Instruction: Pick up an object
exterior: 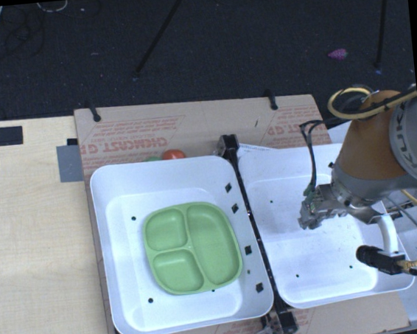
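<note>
Gripper (310, 215) is hanging low over the right white plastic bin (294, 279), near its middle; finger state can't be told. Pale green three-compartment plastic plate (192, 246) is lying flat in the left white bin (116, 202), well apart from the gripper.

One fixed camera looks down at a slant (from fairly high) on both white bins (117, 209), side by side mid-frame.
</note>
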